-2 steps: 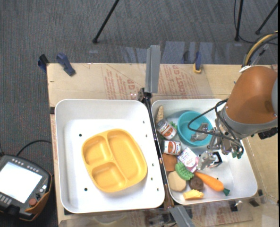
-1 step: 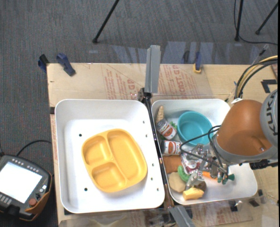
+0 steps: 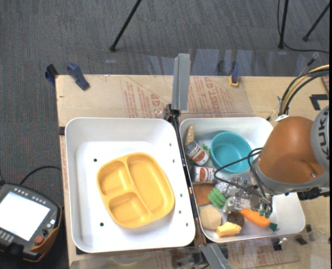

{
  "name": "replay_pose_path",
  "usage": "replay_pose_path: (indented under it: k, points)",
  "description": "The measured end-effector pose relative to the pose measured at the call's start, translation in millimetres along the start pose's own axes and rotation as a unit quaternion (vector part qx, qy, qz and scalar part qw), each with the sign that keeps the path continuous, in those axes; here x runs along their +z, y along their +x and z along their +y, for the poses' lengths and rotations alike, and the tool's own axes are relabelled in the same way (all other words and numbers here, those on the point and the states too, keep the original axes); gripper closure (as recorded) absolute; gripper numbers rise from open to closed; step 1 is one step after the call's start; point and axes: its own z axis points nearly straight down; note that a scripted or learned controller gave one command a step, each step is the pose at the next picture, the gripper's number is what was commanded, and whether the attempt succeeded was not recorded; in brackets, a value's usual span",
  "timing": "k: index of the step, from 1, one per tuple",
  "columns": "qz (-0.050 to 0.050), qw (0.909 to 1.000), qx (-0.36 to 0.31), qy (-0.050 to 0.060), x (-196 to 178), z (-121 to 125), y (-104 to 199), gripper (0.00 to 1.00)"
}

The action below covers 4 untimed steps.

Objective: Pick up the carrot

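A: Where's the carrot (image 3: pixel 256 218)?

B: In the right bin (image 3: pixel 291 220), down at about five o'clock of it. It lies flat, orange, with a bit of green at its outer end, close to the bin's near wall.

A: And the arm?

B: The arm (image 3: pixel 293 157) comes in from three o'clock — its orange band bulks over the right side of that bin. The gripper (image 3: pixel 245 198) hangs below it, just above the carrot at its eleven o'clock. Whether the pincer is wide or narrow I cannot tell; the metal parts blur into the clutter beneath.

A: What else is in that bin?

B: A teal bowl (image 3: pixel 230 150) at twelve o'clock, two small cans (image 3: pixel 197 153) along the nine o'clock wall, a green piece (image 3: pixel 216 198) near the middle, and at six o'clock a pale round item (image 3: pixel 211 217) with a yellow wedge (image 3: pixel 229 229) just beside it.

A: The left bin (image 3: pixel 82 144)?

B: It holds a yellow divided plate (image 3: pixel 135 189) — three compartments, lying near the centre.
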Motion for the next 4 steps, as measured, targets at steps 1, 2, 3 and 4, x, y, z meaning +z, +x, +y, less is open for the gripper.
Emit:
replay_pose_path:
  k: [1,2,3,4]
  points:
    - [0.015,0.9925,-0.122,0.0,-32.3,17.0,4.2,1.0]
    - [0.01,0.9763,-0.216,-0.001,1.1,6.2,8.7,1.0]
    - [0.011,0.9807,-0.195,-0.002,-85.2,54.8,15.2,1.0]
    - [0.015,0.9807,-0.195,-0.002,-81.7,53.8,17.1,0.0]
